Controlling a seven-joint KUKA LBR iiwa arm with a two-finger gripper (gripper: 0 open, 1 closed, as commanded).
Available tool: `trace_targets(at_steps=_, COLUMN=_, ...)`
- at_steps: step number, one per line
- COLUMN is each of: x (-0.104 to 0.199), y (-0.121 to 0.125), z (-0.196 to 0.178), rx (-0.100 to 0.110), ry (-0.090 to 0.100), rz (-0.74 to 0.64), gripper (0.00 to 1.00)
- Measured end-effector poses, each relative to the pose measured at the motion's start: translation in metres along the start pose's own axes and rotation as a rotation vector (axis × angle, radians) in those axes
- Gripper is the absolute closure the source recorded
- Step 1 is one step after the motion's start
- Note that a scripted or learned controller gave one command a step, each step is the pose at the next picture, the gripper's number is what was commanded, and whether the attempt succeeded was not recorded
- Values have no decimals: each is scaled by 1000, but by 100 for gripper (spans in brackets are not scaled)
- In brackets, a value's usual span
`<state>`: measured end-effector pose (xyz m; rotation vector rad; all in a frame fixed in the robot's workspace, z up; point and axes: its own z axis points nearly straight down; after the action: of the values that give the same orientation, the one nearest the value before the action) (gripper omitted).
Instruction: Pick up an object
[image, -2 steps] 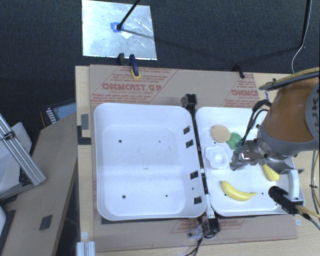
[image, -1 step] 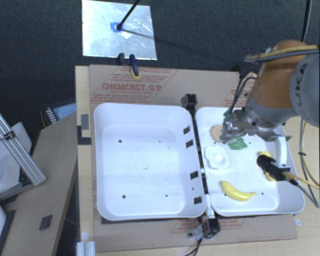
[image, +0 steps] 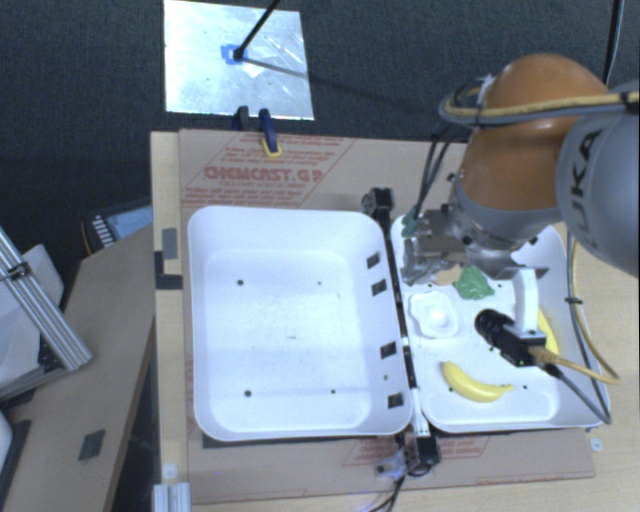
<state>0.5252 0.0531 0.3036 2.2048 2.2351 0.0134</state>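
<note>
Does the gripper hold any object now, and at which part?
It cannot be told: the gripper sits low in the right bin, near the green object.

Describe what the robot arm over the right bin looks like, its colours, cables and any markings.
The arm is bulky and rounded: a grey shell with a large glossy orange section above the wrist. Dark letters, partly cut off, run along the grey casing at the right. Black and yellowish cables loop over the top of the orange part, and black cables hang down beside it. The gripper is a grey metal assembly.
</note>
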Motion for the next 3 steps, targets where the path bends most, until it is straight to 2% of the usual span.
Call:
trace_targets(at_steps=1, x=-3, y=14, z=17, rx=6, ry=-5, rz=8, gripper=100)
trace_targets(at_steps=2, x=38, y=12, z=9, rx=6, ry=-3, rz=6, gripper=100)
trace_targets(at_steps=3, x=-13, y=-12, z=-20, rx=3, ry=-5, rz=17, gripper=100)
